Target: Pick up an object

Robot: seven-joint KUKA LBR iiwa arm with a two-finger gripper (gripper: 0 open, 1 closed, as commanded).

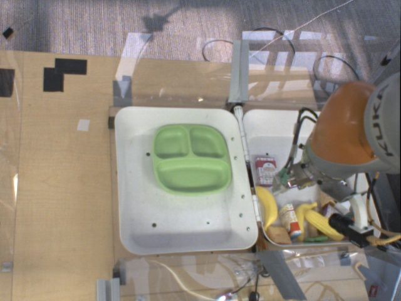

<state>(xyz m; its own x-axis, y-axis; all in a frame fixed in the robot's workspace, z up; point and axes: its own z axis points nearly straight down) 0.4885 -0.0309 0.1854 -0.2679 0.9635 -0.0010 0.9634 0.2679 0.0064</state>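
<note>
Yellow banana (pixel 268 207) in the right bin (pixel 269 127): light, soft, easily bruised, best pinched mid-curve. Gripper (pixel 289 179) state can't be told tbh.

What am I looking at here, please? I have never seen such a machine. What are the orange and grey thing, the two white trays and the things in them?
This is a single picture from a camera fixed above a bench, looking down at a slant. The grey and orange shape is a robot arm reaching in from the right; its task is to pick up an object. The two white trays are shallow bins. The left bin holds a green divided plate. The right bin holds small items: a red and white box, bananas and a small bottle. The arm hangs over this bin and hides its gripper, so I cannot tell if anything is held.
</note>
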